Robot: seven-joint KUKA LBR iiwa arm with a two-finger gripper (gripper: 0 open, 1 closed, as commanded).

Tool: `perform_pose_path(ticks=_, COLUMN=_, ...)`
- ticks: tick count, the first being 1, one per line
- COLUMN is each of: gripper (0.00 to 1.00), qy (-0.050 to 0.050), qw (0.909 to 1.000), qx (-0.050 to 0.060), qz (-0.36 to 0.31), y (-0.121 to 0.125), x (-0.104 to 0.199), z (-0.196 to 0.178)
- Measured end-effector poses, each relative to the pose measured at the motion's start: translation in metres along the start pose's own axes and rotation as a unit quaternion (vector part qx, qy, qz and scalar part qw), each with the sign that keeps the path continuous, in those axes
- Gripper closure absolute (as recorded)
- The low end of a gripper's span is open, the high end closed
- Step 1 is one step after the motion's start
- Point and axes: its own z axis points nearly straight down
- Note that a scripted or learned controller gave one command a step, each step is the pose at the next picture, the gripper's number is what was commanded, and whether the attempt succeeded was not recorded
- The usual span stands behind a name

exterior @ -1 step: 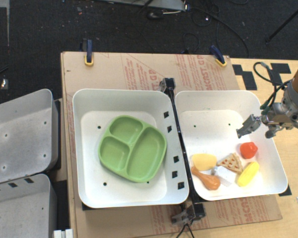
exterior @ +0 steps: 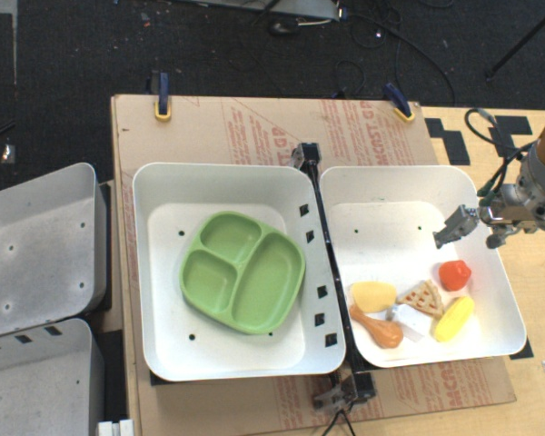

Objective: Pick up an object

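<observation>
Bench: cardboard-topped board [exterior: 254, 125] carrying two shallow white bins side by side, w/ clamps at its far edge.
Left bin [exterior: 154, 243]: holding a green divided plate [exterior: 243, 271], three compartments, lying flat approx. at the bin's centre, turned at a slant.
Right bin [exterior: 381, 198]: toy food items clustering along its near edge; far half bare.
Food items: red tomato-like piece [exterior: 454, 275] sitting nearest the bin's right wall; yellow lemon-like piece [exterior: 453, 319] just below it; waffle-like wedge [exterior: 423, 297] betw. these and a pale yellow rounded piece [exterior: 374, 295]; orange drumstick [exterior: 377, 327] lying toward the near-left corner, next to a small white piece [exterior: 407, 320].
Gripper [exterior: 472, 223]: reaching in over the right bin's right wall, hovering above the rim, up and right of the tomato-like piece, apart from all items.
Fingers: cannot tell whether spread or closed; nothing is showing betw. them.
</observation>
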Motion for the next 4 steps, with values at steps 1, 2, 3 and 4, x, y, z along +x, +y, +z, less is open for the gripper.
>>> perform_pose_path(ticks=1, gripper=0.0, qy=0.001, qw=1.0, qx=0.003, qz=0.001, y=0.001, x=0.001, z=0.064)
perform_pose_path(ticks=2, gripper=0.0, qy=0.001, qw=1.0, qx=0.003, qz=0.001, y=-0.008, x=0.006, z=0.113)
perform_pose_path(ticks=3, gripper=0.0, qy=0.001, qw=1.0, qx=0.002, qz=0.001, y=-0.007, x=0.006, z=0.156)
perform_pose_path(ticks=4, gripper=1.0, qy=0.001, qw=1.0, qx=0.0, qz=0.002, y=-0.007, x=0.006, z=0.144)
